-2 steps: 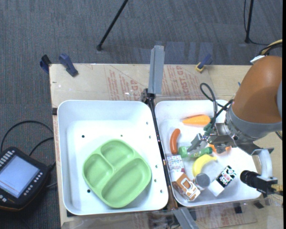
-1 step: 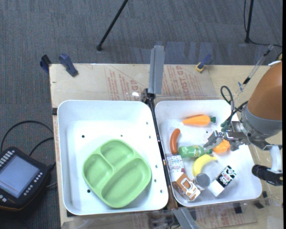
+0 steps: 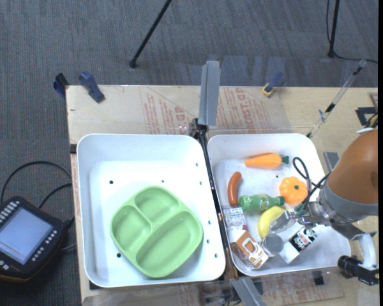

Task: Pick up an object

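**Asker:** How far along is the pick?

**Me, the arm:** Barely begun, by my judgement; nothing is lifted. Largest first: the left bin point(image 3: 96, 171) carries a green divided plate point(image 3: 156, 231); the right bin point(image 3: 268, 140) carries every candidate for picking. My wrist enters from the right, orange band above; my pincer point(image 3: 298, 217) sits low over the front right of that bin, among the objects. Whether it is released or clenched I cannot tell; the wrist hides that.

**Asker:** Which objects, and where?

**Me:** A green bottle point(image 3: 260, 202) lies mid-bin; a carrot point(image 3: 265, 160) near the back wall; a small orange pumpkin point(image 3: 293, 190) to its right; a banana point(image 3: 269, 220) just beside my pincer; a sausage point(image 3: 234, 187) towards the left wall; a brown packet point(image 3: 249, 250) at the front; a black-and-white carton point(image 3: 299, 241) below my wrist. All rest in the bin; choosing, closing and raising remain.

**Asker:** And the surroundings?

**Me:** Grey carpet point(image 3: 64, 30) all round; a pale wooden bench point(image 3: 147, 110) under both bins; a handheld control pendant point(image 3: 19, 234) on the floor at far left; blue clamps point(image 3: 89, 86) on the bench's back edge.
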`<move>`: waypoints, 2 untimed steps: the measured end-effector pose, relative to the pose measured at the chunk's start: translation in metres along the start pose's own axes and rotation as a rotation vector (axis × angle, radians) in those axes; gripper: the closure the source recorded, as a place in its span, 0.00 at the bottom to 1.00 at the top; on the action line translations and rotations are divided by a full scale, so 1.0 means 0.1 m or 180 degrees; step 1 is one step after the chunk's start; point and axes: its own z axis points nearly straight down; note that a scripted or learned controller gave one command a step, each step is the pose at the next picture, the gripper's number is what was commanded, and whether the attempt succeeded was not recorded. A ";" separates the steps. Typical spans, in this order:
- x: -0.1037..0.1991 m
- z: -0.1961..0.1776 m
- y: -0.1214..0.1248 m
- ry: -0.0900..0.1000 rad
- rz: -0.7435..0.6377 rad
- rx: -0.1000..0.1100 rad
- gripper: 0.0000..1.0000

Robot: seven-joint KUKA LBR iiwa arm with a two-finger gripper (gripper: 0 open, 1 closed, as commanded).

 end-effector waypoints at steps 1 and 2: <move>0.42 -0.14 0.00 -0.0001 0.0597 0.0027 0.00; 0.49 0.32 0.45 -0.0005 0.1242 0.0032 0.00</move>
